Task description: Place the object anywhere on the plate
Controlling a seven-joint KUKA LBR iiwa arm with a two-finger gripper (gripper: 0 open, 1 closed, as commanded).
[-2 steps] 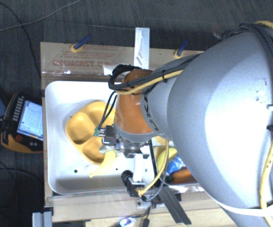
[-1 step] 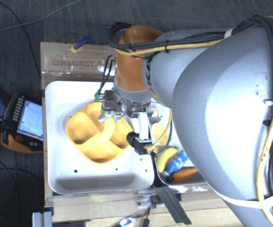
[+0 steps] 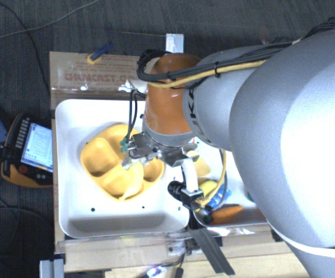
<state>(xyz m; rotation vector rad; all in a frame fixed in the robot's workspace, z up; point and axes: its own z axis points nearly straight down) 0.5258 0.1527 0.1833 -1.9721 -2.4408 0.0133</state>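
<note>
Tool (image 3: 143,155) down over the yellow sectioned plate (image 3: 106,161) in the left white bin (image 3: 75,213).
Whether the tool is apart or together, I cannot tell; the wrist hides it. One plate, three hollows. Past the orange band (image 3: 166,106), the right bin holds one orange carrot-like object (image 3: 225,213) beside something yellow. At the worktop's far edge, a cardboard strip (image 3: 92,77) carries faint red lettering, unreadable. One handheld pendant (image 3: 31,152) lies left on the floor.
</note>
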